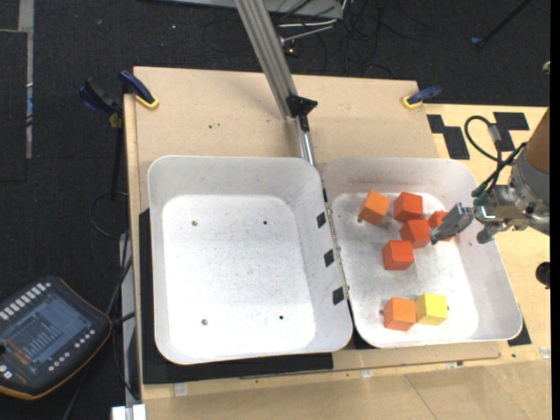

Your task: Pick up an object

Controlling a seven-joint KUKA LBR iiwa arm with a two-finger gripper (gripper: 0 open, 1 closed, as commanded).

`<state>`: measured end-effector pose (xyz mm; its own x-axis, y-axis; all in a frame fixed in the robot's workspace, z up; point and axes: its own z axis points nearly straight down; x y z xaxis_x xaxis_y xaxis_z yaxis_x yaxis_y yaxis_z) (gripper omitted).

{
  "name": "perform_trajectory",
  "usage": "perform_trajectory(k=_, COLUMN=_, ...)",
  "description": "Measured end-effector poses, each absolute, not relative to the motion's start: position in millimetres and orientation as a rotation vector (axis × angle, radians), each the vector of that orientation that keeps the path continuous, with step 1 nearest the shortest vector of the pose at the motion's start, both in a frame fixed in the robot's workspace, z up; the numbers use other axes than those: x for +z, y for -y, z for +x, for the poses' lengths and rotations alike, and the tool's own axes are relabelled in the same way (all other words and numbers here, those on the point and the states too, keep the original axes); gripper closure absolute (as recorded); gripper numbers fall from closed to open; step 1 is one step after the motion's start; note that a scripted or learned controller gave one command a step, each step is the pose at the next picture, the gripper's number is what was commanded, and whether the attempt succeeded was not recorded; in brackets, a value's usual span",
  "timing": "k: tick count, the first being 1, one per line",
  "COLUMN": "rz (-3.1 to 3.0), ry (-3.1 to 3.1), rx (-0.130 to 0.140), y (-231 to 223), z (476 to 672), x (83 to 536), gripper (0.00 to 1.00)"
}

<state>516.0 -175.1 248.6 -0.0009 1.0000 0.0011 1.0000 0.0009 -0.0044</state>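
Observation:
The right bin (490,318) holds several blocks. An orange block (374,206) and a red-orange block (408,206) lie at the back, with two red blocks (416,232) (398,255) just in front of them. Near the front, an orange block (400,313) touches a yellow block (432,308). My gripper (451,224) reaches in from the right and sits low over the right bin's back right part. Beside its tip is a small red piece (438,220), partly hidden by the gripper. I cannot tell whether the gripper touches that piece.
The left bin (166,234) stands beside the right one on the wooden bench (219,112). A slanted metal pole (267,46) rises at the back between the bins. Blue clamps (136,86) (424,94) grip the bench's back corners. A teach pendant (44,331) lies at the lower left.

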Motion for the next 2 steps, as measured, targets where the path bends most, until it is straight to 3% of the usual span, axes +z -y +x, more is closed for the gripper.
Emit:
perform_trajectory(k=1, rz=-2.221, ry=2.222, rx=0.001, y=175.1, z=516.8, x=250.6, gripper=0.00)
perform_trajectory(k=2, rz=-2.220, ry=2.217, rx=0.005, y=183.8, z=512.8, x=201.0, gripper=0.00)
